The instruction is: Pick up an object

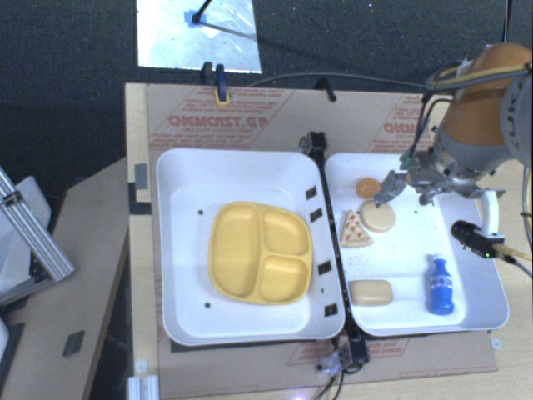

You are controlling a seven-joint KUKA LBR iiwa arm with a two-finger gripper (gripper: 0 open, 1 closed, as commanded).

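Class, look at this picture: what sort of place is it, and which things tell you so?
Probably a robotics lab test bench: a robot arm reaches over two white bins, holding a yellow tray and toy food like a pizza slice.

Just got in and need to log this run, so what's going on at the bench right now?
The grey arm reaches in from the right, its gripper hanging over the right bin, close above a round cream piece and an orange piece. Nothing is visibly held. A pizza slice toy, a tan block and a blue bottle also lie there. The left bin holds a yellow divided plate.
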